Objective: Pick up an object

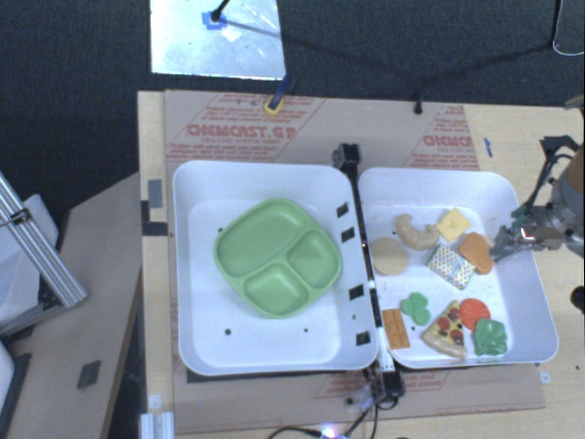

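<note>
Where toys crowd (447,283), right bin (526,323)

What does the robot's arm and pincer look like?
At the right edge, the pincer is small, made of grey and silvery metal with dark parts. Behind it the arm shows a bit of orange, with thin dark cables and a dark frame above it.

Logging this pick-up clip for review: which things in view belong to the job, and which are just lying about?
Job:
gripper, at the right bin's right side
toy foods in that bin: croissant, cheese wedge, pizza slice, tomato slice, patterned block

Lying about:
green divided plate in the left bin
metal sheet beyond the bench
</note>
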